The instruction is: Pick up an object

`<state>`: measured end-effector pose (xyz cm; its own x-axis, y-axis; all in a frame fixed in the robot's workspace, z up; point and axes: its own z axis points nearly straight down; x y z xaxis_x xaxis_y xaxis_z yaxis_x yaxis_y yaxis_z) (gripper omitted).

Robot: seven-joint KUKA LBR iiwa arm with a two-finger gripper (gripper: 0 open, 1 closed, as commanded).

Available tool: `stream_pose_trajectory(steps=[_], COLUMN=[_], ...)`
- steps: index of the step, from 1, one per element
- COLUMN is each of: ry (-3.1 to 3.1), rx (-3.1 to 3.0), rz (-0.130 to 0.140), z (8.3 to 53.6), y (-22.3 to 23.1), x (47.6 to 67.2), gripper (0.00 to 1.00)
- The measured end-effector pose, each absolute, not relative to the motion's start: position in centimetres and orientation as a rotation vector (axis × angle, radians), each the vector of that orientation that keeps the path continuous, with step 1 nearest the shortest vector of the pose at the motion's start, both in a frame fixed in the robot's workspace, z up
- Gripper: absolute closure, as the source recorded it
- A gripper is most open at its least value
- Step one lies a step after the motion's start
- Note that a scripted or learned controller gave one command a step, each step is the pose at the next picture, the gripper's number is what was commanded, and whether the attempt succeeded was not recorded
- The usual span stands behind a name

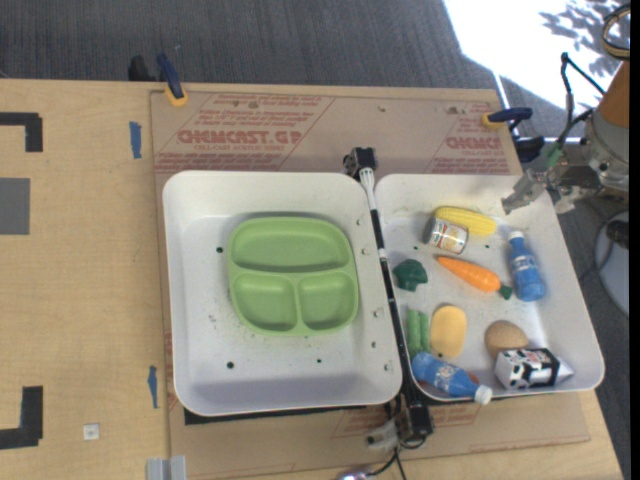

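Objects for picking all lie in the right bin [583, 333], seen from the fixed overhead camera: a corn cob [467, 219] touching a small can [448, 235], a carrot [470, 274] just below them, a blue bottle [524, 266] near the right wall, a green piece [410, 274] by the divider, a yellow potato-like piece [449, 329], a brown one [506, 336], a cow-patterned carton [530, 367] and a second blue bottle [447, 375] along the near edge. The left bin [190, 268] holds a green divided plate [294, 272]. The gripper [527, 190] hovers at the right bin's far right corner, holding nothing; whether its fingers are spread or closed I cannot tell, since they blur into the bin rim. The likely trouble is crowding: corn and can sit pressed together, so a descent there could catch both or wedge a finger between them. Rounded pieces such as the bottle or carrot may roll out of a pinch, and a drop this close to the wall risks striking the rim.
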<state>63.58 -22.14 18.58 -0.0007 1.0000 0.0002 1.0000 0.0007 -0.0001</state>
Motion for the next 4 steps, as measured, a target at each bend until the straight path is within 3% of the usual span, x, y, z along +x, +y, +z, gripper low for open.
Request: stream_pose_trajectory(steps=[1, 2, 3, 4], ry=[-2.601, -2.609, -2.842, -2.623], rx=[-1.753, -1.758, -1.351, -1.726], rz=[-0.013, -0.007, -0.002, -0.001], z=[9.6, 10.7, 17.7, 19.4], y=[-21.7, -22.0, -16.8, -9.9], x=[63.8, 63.8, 63.1, 58.6], gripper=[0.0, 1.0, 1.0, 1.0])
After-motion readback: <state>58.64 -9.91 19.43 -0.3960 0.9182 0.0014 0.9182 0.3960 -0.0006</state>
